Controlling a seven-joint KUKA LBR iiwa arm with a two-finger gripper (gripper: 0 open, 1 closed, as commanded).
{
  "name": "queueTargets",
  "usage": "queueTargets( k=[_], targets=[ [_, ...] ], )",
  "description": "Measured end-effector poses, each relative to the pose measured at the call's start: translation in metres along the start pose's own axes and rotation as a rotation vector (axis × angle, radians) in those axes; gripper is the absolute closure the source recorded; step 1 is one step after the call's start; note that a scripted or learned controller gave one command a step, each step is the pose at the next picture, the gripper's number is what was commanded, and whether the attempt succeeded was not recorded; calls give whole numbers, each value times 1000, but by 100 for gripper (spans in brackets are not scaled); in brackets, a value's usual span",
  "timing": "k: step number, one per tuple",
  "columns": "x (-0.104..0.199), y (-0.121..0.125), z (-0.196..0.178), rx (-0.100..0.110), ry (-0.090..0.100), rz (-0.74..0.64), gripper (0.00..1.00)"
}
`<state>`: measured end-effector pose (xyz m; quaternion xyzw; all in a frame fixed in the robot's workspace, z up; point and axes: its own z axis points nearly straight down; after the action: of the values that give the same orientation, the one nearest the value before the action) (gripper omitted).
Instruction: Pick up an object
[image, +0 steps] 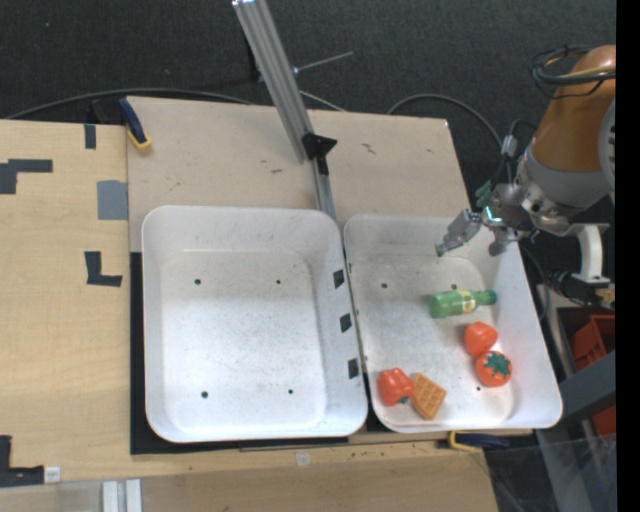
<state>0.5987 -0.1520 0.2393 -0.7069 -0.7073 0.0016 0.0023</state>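
My end effector (470, 232) hangs over the far end of the right bin (535, 330), fingers spread and pinching nothing. Nearer in that bin lie a green bottle (461, 301), two tomatoes (487, 354), a red pepper (394, 385) and a waffle (428, 396) touching it.

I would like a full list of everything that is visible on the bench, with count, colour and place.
bins: two, white, side by side on the bench
bottle: one, green, lying in the right bin
tomatoes: two, red, right bin, below the bottle
pepper: one, red, right bin near the front edge
waffle: one, tan, touching the pepper
metal pole: one, grey, behind the bins
arm: one, grey and orange, right side
pincer: one, over the right bin's far end
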Motion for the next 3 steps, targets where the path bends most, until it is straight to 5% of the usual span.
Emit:
queueTargets(
  k=[1, 3],
  targets=[
    [0, 1, -3, -4, -1, -2, 0],
    [10, -1, 122, 2, 0, -1, 0]
  ],
)
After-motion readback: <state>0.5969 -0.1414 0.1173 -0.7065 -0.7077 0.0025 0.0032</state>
